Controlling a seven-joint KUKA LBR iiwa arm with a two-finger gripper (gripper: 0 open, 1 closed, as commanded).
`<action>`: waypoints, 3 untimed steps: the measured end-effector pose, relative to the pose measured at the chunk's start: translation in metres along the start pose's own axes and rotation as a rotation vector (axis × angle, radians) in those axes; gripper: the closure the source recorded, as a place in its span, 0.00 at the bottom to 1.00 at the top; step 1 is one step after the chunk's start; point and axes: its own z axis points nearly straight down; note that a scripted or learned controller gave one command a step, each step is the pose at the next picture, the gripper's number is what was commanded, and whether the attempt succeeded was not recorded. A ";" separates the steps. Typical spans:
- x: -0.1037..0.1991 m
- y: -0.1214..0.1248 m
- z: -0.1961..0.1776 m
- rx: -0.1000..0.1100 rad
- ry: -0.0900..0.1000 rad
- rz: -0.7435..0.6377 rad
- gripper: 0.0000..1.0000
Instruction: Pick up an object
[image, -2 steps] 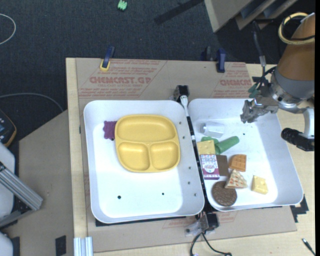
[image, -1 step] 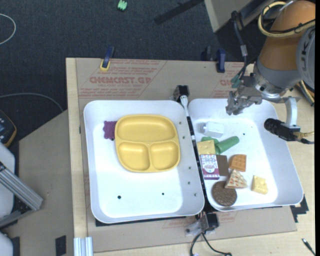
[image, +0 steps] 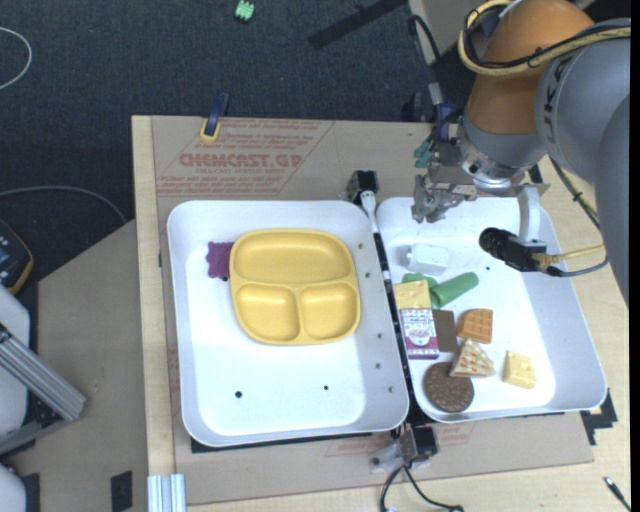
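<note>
Over the far left corner of the right bin (image: 542, 310), carried in from the right on the arm (image: 520, 90): jaws, pointing down at bare white floor, apart from the items. Cannot tell whether spread or pressed together.

Just nearer than the jaws, on the bin floor: a pale clear packet (image: 430, 258). Nearer again, a green piece (image: 456, 288) lying aslant, touching a yellow block (image: 411, 294). Next to the block on its near side, a pink-and-white wrapper (image: 420, 332) along the bin's left wall, with a brown bar (image: 445, 322) just beside it. Right of the bar, a waffle (image: 477, 324). Nearer still, a wedge (image: 472, 358) resting against a round brown cookie (image: 446, 388). Slightly apart to the right, a cheese chunk (image: 519, 369).

In the left bin (image: 200, 380): a yellow plate (image: 295, 285) with three compartments, lying flat toward the far side, and a purple piece (image: 217, 259) tucked against its left edge.

Both bins side by side, touching along their inner walls, on a tan worktop (image: 330, 160) printed with red lettering. At its far edge, a yellow-and-blue clamp (image: 212, 118).
</note>
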 end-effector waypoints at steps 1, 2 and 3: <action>0.007 0.003 -0.013 0.001 0.001 0.000 1.00; 0.016 -0.004 0.001 0.007 0.001 0.001 1.00; 0.013 -0.003 -0.014 0.001 0.001 0.001 1.00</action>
